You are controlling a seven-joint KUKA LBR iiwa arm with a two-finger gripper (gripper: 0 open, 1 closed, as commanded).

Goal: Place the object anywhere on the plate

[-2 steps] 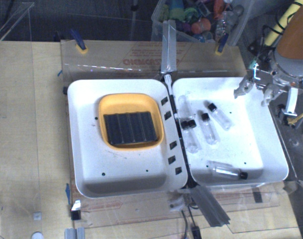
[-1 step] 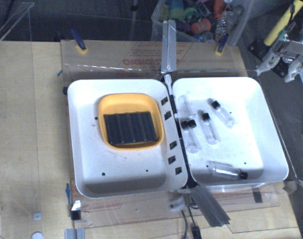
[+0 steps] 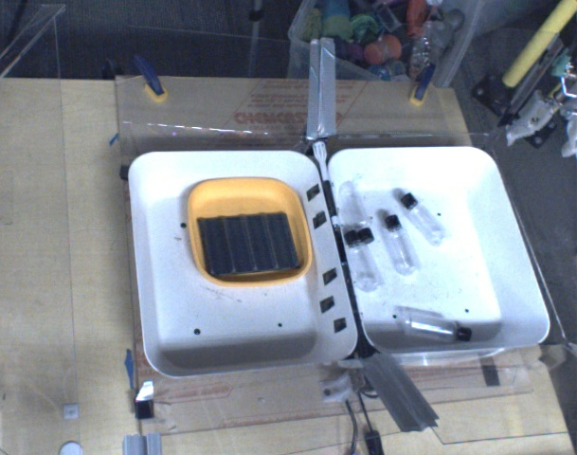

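Note the layout: the yellow plate [image 3: 247, 227] sits centred in the left bin [image 3: 155, 254] and carries a dark ribbed insert [image 3: 247, 243] on its floor. The clear vials [image 3: 402, 235] lie loose in the right bin [image 3: 496, 254], most near its left wall, one [image 3: 430, 325] along its front edge. You cannot tell the jaw state. Judge the task not yet begun.

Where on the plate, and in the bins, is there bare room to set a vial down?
The yellow plate has only a narrow bare rim around its dark ridged insert. The left bin is bare in front of it. The right bin is crowded left of centre with clear vials, free toward its right wall.
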